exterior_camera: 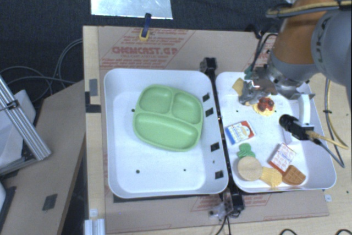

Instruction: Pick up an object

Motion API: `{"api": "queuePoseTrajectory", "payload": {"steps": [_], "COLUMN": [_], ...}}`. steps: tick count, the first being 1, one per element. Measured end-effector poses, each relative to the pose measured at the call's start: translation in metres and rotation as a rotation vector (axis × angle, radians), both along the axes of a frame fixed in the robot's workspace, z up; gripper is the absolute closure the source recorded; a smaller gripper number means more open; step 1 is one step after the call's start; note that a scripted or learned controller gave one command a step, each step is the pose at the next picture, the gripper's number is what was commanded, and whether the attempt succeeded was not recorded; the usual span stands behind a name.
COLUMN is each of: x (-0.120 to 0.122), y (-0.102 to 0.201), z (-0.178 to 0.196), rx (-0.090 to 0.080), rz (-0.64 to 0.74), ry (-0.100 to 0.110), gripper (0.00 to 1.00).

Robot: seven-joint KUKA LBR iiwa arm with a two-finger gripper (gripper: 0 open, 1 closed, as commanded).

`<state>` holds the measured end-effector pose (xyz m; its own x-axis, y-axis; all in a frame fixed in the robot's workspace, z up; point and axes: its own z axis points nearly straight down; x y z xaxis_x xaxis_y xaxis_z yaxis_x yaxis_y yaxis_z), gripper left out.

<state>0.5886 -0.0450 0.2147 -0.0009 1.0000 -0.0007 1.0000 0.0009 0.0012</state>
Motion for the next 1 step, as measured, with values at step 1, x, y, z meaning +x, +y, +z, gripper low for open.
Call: {"api": "queuePoseTrajectory", "payload": {"steps": [1], "x": [-0.0071], "y": [0.0052], "z": [0.0035], "rx": [0.000], "rz": [0.003], "ry": [0.001], "gripper": [1.00]}}
